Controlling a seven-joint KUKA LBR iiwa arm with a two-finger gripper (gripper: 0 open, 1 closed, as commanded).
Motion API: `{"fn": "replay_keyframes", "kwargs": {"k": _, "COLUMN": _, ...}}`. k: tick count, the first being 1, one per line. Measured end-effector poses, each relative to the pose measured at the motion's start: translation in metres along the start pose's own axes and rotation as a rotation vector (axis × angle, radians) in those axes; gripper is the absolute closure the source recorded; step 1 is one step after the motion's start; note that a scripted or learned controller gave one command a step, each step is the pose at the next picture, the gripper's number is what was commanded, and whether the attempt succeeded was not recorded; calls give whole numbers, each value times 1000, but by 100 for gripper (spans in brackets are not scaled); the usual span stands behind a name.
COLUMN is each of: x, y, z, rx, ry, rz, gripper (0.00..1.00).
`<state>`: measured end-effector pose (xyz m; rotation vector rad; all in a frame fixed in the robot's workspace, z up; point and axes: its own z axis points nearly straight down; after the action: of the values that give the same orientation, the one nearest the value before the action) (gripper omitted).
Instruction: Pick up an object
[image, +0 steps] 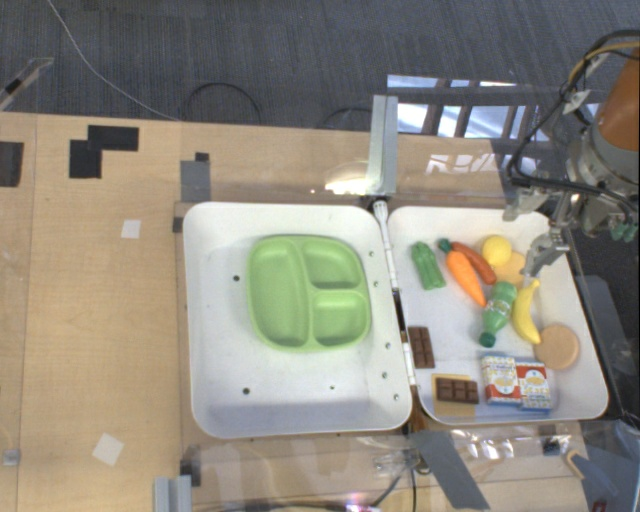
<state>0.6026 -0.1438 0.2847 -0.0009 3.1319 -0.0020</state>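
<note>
Right bin (590, 395), holding small toy foods: lemon (496, 248) and carrot (464, 275) toward its far edge, banana (526, 312) and green bottle (497, 312) mid-bin, a printed carton (517, 383) near the front edge. The left bin (210, 300) holds a green divided plate (305, 292). The pieces are probably light, rigid and smooth plastic; the banana's mid-length is a likely grip point. The arm enters at the far right corner, gripper (540, 252) pointing down just above the banana's tip beside the lemon; whether it is spread or closed cannot be told.
</note>
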Motion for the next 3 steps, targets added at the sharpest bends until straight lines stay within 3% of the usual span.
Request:
{"fn": "replay_keyframes", "kwargs": {"k": 1, "x": 12, "y": -1, "z": 167, "rx": -5, "ry": 12, "rz": -165, "gripper": 0}}
{"fn": "replay_keyframes", "kwargs": {"k": 2, "x": 3, "y": 40, "z": 186, "rx": 6, "ry": -24, "rz": -150, "gripper": 0}}
{"fn": "replay_keyframes", "kwargs": {"k": 3, "x": 0, "y": 27, "z": 195, "rx": 1, "ry": -5, "rz": -175, "gripper": 0}}
